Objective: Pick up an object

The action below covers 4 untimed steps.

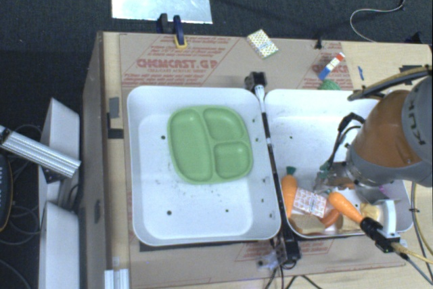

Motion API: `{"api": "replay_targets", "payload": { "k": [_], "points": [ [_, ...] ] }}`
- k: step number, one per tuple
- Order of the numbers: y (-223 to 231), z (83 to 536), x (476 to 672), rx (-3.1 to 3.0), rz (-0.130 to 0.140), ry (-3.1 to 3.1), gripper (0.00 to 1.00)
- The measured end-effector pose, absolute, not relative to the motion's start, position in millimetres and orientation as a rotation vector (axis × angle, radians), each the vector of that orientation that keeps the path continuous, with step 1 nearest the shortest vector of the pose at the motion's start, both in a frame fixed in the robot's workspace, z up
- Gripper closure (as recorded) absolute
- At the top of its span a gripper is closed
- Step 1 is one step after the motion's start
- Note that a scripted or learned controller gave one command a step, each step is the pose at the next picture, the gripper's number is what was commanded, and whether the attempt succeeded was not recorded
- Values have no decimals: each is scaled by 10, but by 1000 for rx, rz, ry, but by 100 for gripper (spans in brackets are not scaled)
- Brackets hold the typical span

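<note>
I see the gripper (331, 177) low in the right bin (304, 112), finger spread hidden from me | just above carrots (342, 206) and a patterned packet (309, 202) in the near corner | green divided plate (208, 144) in left bin (152, 213).

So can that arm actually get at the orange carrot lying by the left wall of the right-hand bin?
Probably yes. The carrot lies uncovered on top, and the gripper hangs just to its right with nothing between them. The bin wall close beside it could crowd the fingers, though.
</note>
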<state>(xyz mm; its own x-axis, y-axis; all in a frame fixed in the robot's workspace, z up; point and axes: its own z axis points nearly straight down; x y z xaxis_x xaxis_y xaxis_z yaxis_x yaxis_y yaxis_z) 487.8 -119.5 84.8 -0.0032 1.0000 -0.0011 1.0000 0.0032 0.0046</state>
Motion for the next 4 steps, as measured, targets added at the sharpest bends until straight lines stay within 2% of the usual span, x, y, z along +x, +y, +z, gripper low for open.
{"api": "replay_targets", "payload": {
  "k": [1,2,4],
  "points": [
    [-1516,1293,4871,2218,2,2220,100],
    [-863,1965,4876,2216,4,2224,100],
    [-890,2320,4874,2215,3,2225,100]
  ]
}}
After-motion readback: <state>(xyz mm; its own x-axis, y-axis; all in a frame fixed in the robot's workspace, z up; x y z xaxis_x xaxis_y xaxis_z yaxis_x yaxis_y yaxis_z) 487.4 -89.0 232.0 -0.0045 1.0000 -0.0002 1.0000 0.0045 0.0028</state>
